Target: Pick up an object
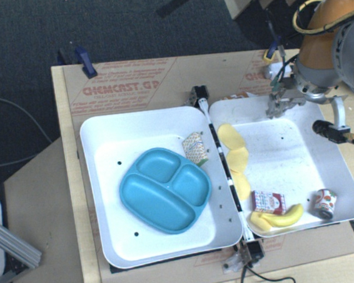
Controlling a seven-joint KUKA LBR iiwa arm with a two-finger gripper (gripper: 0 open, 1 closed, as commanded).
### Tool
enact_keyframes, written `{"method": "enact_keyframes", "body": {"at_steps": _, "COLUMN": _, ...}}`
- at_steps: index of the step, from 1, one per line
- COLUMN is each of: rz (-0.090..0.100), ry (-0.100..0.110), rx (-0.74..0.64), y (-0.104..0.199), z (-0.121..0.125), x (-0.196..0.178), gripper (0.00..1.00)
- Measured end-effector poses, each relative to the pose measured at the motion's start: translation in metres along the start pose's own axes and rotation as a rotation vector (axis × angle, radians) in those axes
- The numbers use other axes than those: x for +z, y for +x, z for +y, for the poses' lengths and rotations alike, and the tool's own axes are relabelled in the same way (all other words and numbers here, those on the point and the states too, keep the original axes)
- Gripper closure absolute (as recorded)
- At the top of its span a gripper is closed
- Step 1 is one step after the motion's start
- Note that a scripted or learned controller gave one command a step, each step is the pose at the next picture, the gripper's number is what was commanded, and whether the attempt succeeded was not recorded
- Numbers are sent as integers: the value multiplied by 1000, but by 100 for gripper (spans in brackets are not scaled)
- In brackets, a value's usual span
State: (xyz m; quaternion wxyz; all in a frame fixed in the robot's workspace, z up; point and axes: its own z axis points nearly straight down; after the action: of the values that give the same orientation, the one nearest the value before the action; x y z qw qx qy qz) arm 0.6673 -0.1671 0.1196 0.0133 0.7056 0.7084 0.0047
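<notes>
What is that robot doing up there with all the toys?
The grey robot arm's hand hangs at the far edge of the right white bin, holding nothing visible. That bin has a yellow banana, a small red box and a little can. The left white bin holds a blue divided plate.

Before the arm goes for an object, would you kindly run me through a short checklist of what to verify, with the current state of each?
1. Gripper position: at the far edge of the right bin, not over any object. Not ok for a descent here.
2. Finger opening: cannot tell.
3. Gripper free of any load: nothing seen at it. Ok.
4. Candidate targets in the right bin: banana, small red box and small can lie along the near side. Ok.
5. Spacing: banana touches the red box; the can lies apart, likely the easier pick.
6. Left bin: blue divided plate lies flat, probably hard to grasp.
</notes>
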Motion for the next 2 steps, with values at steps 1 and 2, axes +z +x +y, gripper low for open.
{"method": "enact_keyframes", "body": {"at_steps": 1, "rz": 14, "ry": 28, "rx": 2, "y": 72, "z": -1, "x": 17, "gripper": 100}}
{"method": "enact_keyframes", "body": {"at_steps": 2, "rz": 13, "ry": 27, "rx": 3, "y": 71, "z": -1, "x": 17, "gripper": 0}}
